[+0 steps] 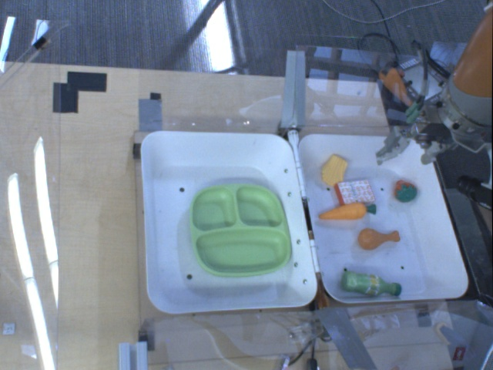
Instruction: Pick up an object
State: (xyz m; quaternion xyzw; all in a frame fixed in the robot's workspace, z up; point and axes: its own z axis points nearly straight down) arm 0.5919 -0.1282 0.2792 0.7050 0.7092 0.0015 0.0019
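My gripper (405, 154) hangs over the back of the right bin (451, 284), its two fingers spread apart and nothing between them. Below it in the bin lie a yellow wedge (334, 169), a small red and white box (356, 190), an orange carrot (344, 213), a red and green round fruit (406, 191), a tan drumstick (377, 239) and a green bottle (370, 284). The fruit is the nearest item, just in front of the fingers. The yellow wedge sits to the gripper's left.
The left bin (166, 206) holds a green divided tray (240, 230). A metal divider (295, 99) stands between the bins at the back. Cables and clutter lie behind the right bin.
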